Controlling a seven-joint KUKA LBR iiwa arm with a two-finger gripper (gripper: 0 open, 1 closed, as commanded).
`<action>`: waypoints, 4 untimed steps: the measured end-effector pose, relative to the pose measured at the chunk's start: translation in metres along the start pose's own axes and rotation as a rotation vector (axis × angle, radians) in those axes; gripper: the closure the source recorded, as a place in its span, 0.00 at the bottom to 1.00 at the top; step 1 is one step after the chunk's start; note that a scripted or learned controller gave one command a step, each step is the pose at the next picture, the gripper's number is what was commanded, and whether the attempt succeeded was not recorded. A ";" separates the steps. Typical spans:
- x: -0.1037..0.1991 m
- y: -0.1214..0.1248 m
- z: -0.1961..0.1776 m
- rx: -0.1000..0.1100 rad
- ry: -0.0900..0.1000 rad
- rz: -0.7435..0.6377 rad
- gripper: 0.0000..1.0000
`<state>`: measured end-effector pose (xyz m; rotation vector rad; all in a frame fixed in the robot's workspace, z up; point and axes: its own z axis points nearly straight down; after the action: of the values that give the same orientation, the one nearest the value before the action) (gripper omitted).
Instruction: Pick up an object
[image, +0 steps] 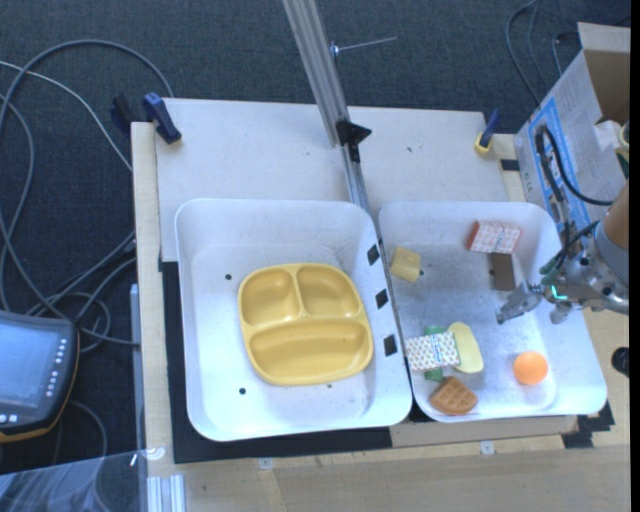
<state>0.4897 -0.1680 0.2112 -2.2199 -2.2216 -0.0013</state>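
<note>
Hovering at the right edge of the frame, the claw (532, 303) hung over the right bin (440, 225) with fingers spread and nothing between them. An orange ball (531, 368) lay just below it, apart.

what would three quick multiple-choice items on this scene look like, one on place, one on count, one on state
1. Where does the yellow three-compartment plastic plate lie?
A. left white bin
B. right white bin
C. on the bench outside the bins

2. How many round orange balls are in the right white bin?
A. none
B. one
C. three

3. What do the plate's compartments hold?
A. the ball
B. a waffle
C. nothing

Key:
1 A, the plate sits mid-floor in the left white bin.
2 B, a single round orange ball lies near the front right corner, below the end effector.
3 C, all three compartments show bare yellow.
</note>
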 end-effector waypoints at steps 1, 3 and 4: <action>-0.005 -0.001 0.044 0.006 0.001 0.001 0.00; -0.002 -0.005 0.119 0.003 0.001 0.000 0.00; -0.001 -0.004 0.108 0.000 0.001 0.000 1.00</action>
<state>0.4860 -0.1693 0.1033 -2.2195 -2.2216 -0.0027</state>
